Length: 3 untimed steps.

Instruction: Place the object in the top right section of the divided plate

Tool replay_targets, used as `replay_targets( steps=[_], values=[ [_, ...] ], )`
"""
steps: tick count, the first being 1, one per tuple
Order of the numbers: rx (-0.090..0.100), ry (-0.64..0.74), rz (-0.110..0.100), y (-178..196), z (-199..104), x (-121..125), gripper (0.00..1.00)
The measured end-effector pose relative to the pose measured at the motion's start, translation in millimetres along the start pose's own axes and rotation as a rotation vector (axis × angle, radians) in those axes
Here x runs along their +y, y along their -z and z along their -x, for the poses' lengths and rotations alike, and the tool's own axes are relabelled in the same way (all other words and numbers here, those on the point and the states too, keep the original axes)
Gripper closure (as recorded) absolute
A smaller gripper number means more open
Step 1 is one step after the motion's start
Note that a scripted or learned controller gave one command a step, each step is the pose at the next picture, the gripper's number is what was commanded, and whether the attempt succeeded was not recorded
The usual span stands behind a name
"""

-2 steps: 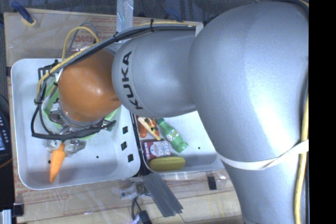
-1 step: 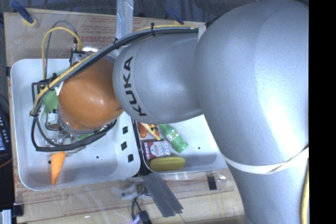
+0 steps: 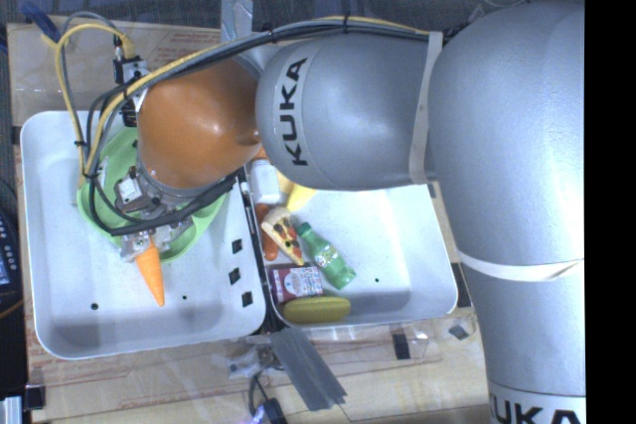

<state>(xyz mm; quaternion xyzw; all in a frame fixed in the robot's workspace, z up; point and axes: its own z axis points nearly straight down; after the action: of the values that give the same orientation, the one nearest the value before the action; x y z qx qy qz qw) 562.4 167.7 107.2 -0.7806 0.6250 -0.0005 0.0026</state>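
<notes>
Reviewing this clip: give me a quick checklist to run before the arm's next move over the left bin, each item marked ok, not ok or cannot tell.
1. Carrot between the jaws: cannot tell; its wide end sits just under the gripper, tip pointing down the view.
2. Carrot over the green divided plate: not ok; most of it lies past the plate's lower edge.
3. Top right plate section free: cannot tell; the orange wrist band hides it.
4. Cables clear of the plate: cannot tell.
5. Right bin items undisturbed, green bottle and pickle inside: ok.
</notes>
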Motion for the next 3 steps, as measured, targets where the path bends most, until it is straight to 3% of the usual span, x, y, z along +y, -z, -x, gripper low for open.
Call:
replay_targets(
  steps=[1,2,3],
  values=[
    [0.000,0.291,-0.002,-11,-46,-10,1.00],
    [0.001,0.668,0.004,-12,-28,-23,1.00],
    [-0.002,0.947,0.004,-13,-17,-35,1.00]
  ],
)
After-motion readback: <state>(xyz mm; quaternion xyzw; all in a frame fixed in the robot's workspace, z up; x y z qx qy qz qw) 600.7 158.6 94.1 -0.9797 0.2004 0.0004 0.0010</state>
